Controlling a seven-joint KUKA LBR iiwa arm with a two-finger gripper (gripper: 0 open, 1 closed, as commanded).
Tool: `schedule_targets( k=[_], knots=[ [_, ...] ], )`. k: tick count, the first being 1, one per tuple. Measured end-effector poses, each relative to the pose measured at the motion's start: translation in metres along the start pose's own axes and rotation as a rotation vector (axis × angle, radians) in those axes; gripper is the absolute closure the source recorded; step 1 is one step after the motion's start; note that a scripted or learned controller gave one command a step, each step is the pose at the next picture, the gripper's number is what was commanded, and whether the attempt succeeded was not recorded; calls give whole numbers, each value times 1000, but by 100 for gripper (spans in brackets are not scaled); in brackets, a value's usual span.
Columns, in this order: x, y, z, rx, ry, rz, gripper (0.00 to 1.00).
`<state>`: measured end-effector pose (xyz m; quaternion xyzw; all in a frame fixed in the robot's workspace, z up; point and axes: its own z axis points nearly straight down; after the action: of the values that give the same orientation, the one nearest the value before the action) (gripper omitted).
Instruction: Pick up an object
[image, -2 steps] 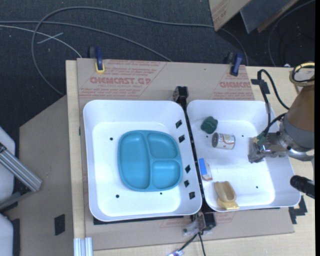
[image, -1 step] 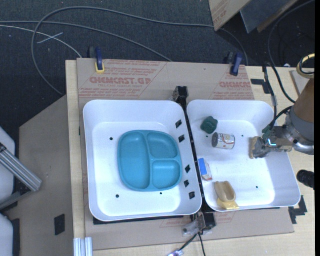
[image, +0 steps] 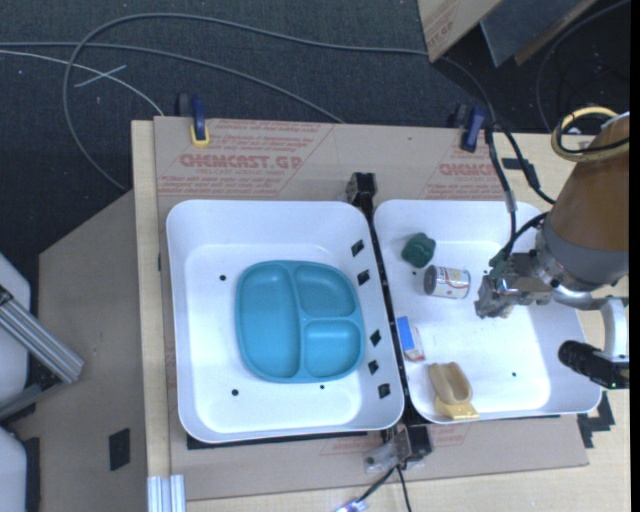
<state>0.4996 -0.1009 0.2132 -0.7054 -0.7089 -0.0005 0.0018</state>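
**Arm low over the right bin, beside a small metal can**

The bench carries two shallow white bins. The left bin (image: 190, 300) holds a turquoise divided plate (image: 299, 320) with three compartments, lying flat near its middle. Small black clips run along the seam where the two bins meet.

The right bin (image: 530, 385) holds four loose objects. A dark green lump (image: 419, 247) sits near the bin's upper left part. Just below and to the right of it lies a small silver can (image: 447, 282) on its side, with a dark band at its left end. Lower down, against the bin's left wall, lies a small blue, white and red packet (image: 409, 338). Near the front left corner rests a yellow-tan piece (image: 451, 389) shaped somewhat like a small shoe.

The grey arm with its orange band comes in from the right and hangs over the right bin. The gripper (image: 497, 293) sits just to the right of the silver can, close to it; whether they touch cannot be told. Its metal parts are seen from above as a cluttered grey mass, so whether the claw is wide or narrow cannot be told, and nothing is visible between its tips.

A blue clamp (image: 199, 118) grips the back edge of the board under the bins.
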Motion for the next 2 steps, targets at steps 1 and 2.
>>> schedule_targets(
  k=[1,2],
  knots=[
    [52,-5,7,1,1,-1,100],
    [103,-5,13,2,1,-1,100]
  ],
)
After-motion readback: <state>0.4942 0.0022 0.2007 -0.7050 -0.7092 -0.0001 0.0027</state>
